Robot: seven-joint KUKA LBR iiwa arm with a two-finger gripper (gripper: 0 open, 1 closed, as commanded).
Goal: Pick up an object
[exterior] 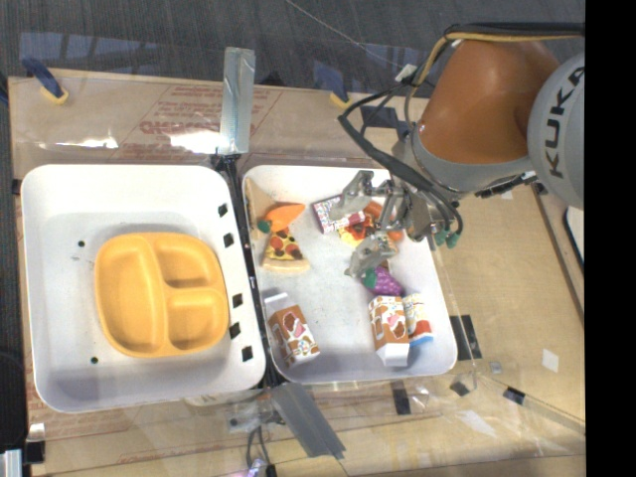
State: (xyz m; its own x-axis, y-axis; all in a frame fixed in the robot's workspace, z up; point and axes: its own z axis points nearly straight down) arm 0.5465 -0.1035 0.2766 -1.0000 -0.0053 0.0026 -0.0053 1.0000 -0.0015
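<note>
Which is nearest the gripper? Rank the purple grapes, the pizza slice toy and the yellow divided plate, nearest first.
Measured from the gripper:
1. Purple grapes, right bin, just below it.
2. Pizza slice toy, right bin's left side.
3. Yellow divided plate, in the left bin.

Bright, even overhead light — glare on taped plastic sheet [189, 117], soft shadows, pic slightly grainy.

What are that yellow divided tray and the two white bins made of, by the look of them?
The yellow tray looks like molded plastic: smooth, one even colour, rounded compartments, soft sheen. The left bin and right bin also look plastic, matte white with rounded corners, though coated metal can't be excluded.
</note>
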